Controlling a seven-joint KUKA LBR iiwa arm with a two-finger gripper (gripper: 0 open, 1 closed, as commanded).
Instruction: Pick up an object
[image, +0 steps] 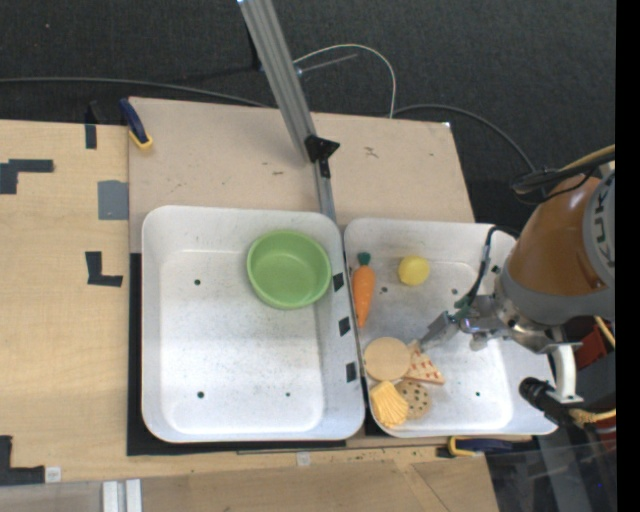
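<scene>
The gripper hangs low in the right bin, fingers spread and grasping nothing, just above a pizza slice crowded by a round biscuit, with a carrot and lemon farther back.

The two bins look like matt white plastic, finely speckled with dark marks, and the bowl, far left of the fingers, is smooth green plastic with a soft sheen. Just left of the fingers, the carrot and the lemon look like smooth matt plastic, while the pale disc and the ridged yellow piece below them seem matt too. The bench looks like pale unvarnished wood, the board behind the bins like dull tan fibreboard, the pole like brushed grey metal, and the arm has a glossy orange shell.
</scene>
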